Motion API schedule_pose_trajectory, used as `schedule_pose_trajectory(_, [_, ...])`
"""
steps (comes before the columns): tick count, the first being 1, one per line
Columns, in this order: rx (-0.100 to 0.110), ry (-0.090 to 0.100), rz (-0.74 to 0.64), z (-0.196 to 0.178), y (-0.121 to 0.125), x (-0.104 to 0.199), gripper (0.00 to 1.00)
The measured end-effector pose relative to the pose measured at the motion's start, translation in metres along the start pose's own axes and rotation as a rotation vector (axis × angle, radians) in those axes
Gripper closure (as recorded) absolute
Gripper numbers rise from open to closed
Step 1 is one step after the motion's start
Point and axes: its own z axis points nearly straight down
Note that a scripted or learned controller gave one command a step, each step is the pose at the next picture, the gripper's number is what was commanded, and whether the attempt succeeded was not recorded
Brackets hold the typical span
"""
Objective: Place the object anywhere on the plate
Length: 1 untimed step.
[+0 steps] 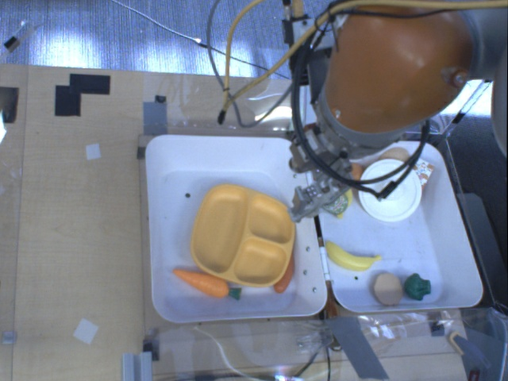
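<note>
From here the gripper [316, 199] hangs over the seam between the bins, its state too blurred to tell and possibly over some small item, with the yellow plate [242, 234] lying just to its left in the left bin [171, 213].

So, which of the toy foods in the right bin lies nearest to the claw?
The banana, yellow and curved, near the right bin's left wall. It lies just below the claw; the tan potato-like piece and the green broccoli sit farther, toward the front.

Tan wood bench [63, 236] w/ black marks, blue floor [119, 22] behind
</note>
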Motion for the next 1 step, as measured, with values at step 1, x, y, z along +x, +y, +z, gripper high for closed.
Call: schedule_pose_trajectory(1, [0.004, -0.001, -0.325, -0.0258, 0.0, -0.0081, 1.0])
